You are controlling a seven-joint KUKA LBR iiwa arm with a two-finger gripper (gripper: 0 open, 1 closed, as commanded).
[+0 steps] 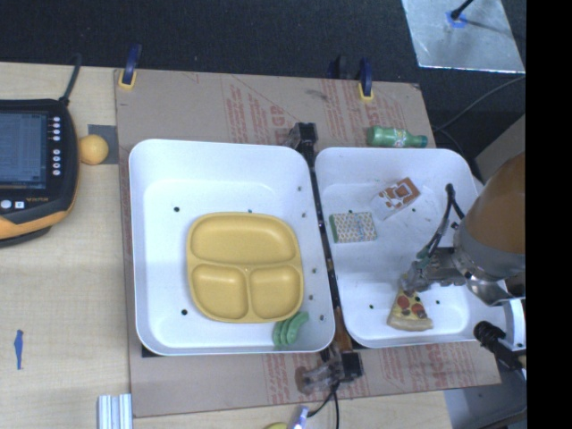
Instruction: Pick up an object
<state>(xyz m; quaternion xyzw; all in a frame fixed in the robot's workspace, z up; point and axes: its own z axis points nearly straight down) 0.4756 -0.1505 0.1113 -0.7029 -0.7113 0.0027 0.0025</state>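
Two white bins sit side by side on a cardboard sheet [223, 105] on the bench. The left bin [152, 239] carries a yellow divided tray [243, 264] in its middle, with bare white floor along its far and left walls; a green toy [290, 330] lies at its near right corner, just past the tray's near right edge. The right bin [375, 164] holds a green patterned block [354, 227] near its left wall, a small red-and-white packet [399, 194] toward its far side, and a pizza slice [410, 312] close to its near wall. The middle of this bin's floor between those three is bare. The arm [502, 222] comes in over the right wall, and the gripper [422, 273] hangs low over the right half of the bin, just above the pizza slice on its far side. Its dark fingers blur against the floor, so whether they are spread or pressed together cannot be told, and nothing shows between them. A green bottle [397, 137] lies outside, beyond the right bin's far wall. A pendant [31, 168] and an orange ball [93, 148] rest left of the bins.
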